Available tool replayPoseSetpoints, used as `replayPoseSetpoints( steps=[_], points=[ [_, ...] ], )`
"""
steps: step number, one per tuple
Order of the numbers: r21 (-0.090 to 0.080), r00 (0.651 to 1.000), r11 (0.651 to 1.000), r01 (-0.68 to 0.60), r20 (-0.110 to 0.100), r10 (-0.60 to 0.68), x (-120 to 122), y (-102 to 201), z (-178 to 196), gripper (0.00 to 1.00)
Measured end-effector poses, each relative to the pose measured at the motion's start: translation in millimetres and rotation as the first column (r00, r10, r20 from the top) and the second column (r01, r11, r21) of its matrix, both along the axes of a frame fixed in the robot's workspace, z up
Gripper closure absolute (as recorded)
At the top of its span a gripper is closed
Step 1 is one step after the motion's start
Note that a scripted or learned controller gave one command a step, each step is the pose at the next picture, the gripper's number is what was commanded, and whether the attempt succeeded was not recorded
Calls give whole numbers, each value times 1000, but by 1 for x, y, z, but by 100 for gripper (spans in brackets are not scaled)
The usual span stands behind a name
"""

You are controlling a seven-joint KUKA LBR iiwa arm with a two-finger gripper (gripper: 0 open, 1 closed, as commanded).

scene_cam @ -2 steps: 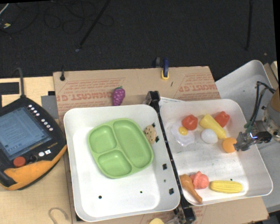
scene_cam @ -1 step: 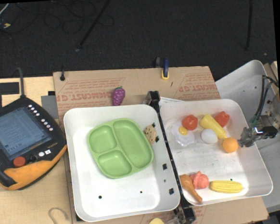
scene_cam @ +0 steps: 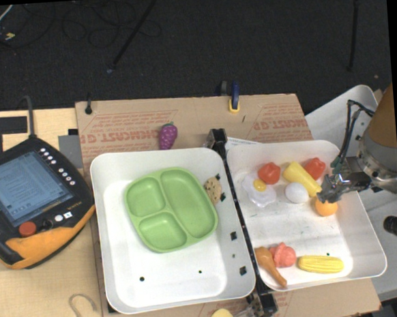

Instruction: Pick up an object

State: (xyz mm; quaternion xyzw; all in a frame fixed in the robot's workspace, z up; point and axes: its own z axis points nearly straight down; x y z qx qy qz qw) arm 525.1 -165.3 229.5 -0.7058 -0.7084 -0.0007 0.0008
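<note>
Two white bins side by side, arm entering from the right.

- Far left of the pincer: teach pendant [scene_cam: 30, 195] on the bench, well apart from it.
- Left bin [scene_cam: 118, 263]: green plate [scene_cam: 169, 208] with three compartments, well left of the pincer. Cookie [scene_cam: 214, 187] lies by the plate's right edge. Purple grapes [scene_cam: 167, 135] sit on the cardboard behind this bin.
- Right bin [scene_cam: 371, 260], back half, left of the pincer: fried egg [scene_cam: 259, 192], tomato [scene_cam: 269, 173], white ball [scene_cam: 296, 193]. A yellow piece [scene_cam: 300, 176] is nearer. Its long axis runs from upper left to lower right, and the lower end points at the pincer. A red piece [scene_cam: 315, 166] is just up-left of the pincer.
- Front of the right bin, below and left of the pincer: carrot [scene_cam: 270, 265], pink piece [scene_cam: 284, 254] and corn [scene_cam: 321, 264]. The corn's long axis lies nearly across the view.
- Orange [scene_cam: 325, 208]: in the right bin near its right wall, directly beneath the pincer and slightly left. It appears to touch the tip. It is round, so no long axis or pointing direction can be read.
- Pincer [scene_cam: 334, 190]: low over the orange at the bin's right side. Cannot tell whether it is apart, together or clamped on the orange, because the tip is dark and small.
</note>
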Motion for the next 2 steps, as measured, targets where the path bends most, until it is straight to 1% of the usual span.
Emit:
replayPoseSetpoints(
  steps=[1,2],
  points=[
    [1,1000,1000,-1,-3,1,13,59,-9,100],
    [0,1000,1000,0,-1,0,33,105,-10,100]
  ],
)
